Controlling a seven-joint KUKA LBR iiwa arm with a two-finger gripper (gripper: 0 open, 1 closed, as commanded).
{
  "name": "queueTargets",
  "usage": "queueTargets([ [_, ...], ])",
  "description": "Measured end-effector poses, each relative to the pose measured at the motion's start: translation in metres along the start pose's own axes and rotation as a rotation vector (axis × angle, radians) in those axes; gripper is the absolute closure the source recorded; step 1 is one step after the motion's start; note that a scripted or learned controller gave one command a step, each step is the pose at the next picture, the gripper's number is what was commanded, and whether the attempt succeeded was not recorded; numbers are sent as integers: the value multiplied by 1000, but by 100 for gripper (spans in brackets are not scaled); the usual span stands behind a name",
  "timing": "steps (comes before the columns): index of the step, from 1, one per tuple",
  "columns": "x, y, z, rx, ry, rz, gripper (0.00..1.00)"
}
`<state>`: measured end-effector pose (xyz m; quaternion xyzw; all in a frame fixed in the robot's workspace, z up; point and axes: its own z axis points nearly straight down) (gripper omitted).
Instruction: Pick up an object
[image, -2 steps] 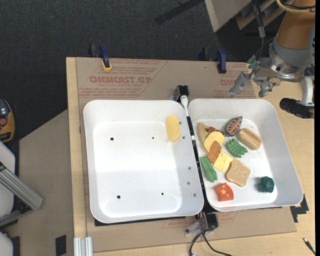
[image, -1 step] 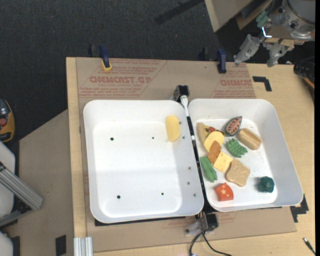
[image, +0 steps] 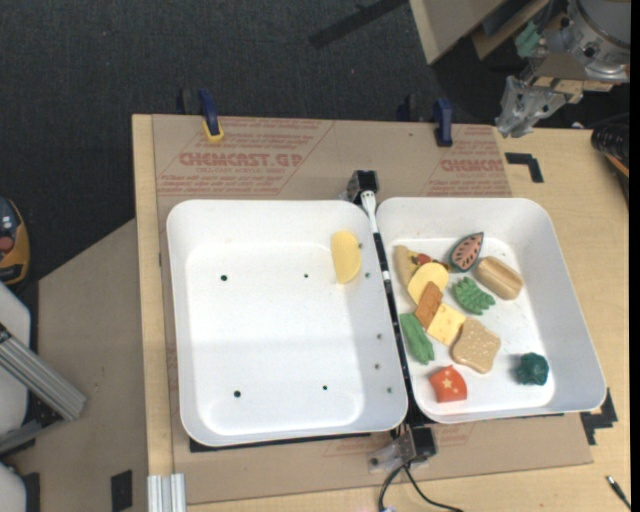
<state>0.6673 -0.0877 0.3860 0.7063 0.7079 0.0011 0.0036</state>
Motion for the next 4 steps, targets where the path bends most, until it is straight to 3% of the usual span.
queueTargets([
  [1, 70, -2, 75, 16, 7, -4, 100],
  [2, 184, -4, 166, 18, 8, -9, 100],
  [3, 279, -33, 152, 11, 8, -8, 100],
  [4, 316, -48, 123, 3, 7, -4, 100],
])
